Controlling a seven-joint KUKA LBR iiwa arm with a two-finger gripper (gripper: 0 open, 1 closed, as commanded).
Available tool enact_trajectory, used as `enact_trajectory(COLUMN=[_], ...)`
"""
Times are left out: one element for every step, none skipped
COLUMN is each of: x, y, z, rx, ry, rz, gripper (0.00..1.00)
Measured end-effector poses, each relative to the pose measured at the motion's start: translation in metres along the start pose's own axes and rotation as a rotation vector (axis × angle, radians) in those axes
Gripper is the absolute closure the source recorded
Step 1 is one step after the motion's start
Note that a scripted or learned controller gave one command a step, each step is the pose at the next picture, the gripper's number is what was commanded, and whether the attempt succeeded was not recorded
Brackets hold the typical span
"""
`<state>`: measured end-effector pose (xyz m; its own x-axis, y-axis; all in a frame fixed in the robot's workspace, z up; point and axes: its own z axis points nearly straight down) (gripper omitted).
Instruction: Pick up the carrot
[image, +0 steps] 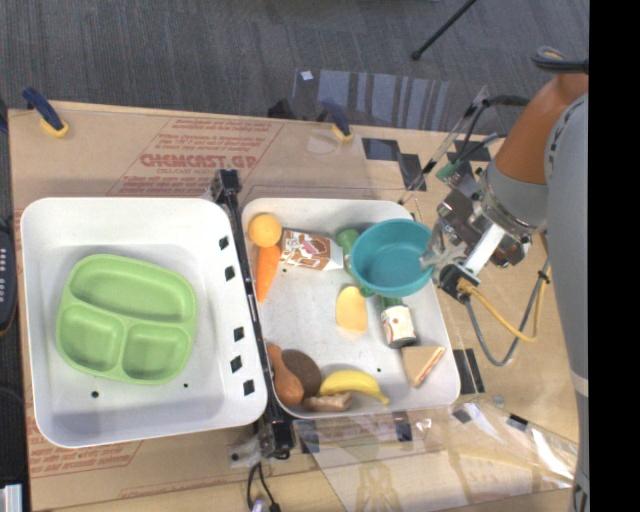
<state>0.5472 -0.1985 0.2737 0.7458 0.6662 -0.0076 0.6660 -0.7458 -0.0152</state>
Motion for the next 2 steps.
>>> enact_trajectory(x=[0.016,-0.030], y=[0.026,-0.012], z=[0.045,0.042], rx=[0.000,0.001], ry=[0.001,0.001], rz=[0.425,0.513], gripper=[1.00,1.00])
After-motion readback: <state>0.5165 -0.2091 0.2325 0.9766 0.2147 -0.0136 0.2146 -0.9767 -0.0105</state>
